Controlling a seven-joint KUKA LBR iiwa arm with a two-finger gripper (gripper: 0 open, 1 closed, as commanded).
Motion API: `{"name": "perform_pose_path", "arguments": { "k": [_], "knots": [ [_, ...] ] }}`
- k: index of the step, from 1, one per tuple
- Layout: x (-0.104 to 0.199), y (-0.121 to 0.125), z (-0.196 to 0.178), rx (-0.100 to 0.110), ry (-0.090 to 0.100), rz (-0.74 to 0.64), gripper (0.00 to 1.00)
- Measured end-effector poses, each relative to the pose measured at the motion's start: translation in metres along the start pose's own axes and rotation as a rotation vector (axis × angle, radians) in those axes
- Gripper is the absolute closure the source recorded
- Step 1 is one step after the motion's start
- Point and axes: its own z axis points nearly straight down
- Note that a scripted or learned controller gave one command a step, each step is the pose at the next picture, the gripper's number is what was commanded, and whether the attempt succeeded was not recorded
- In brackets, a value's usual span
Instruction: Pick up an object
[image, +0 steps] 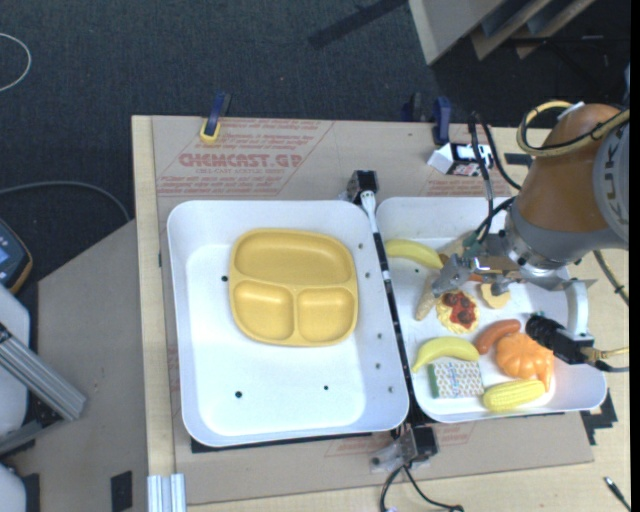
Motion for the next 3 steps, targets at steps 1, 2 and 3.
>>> {"name": "perform_pose_path", "arguments": {
  "k": [1,2,3],
  "knots": [
    [0.009,0.005,0.055,0.001,0.001,-0.001,0.00],
    [0.008,0.007,0.069,-0.007,-0.003,0.001,0.00],
    [0.005,0.009,0.055,-0.019,-0.009,0.003,1.00]
  ]
}}
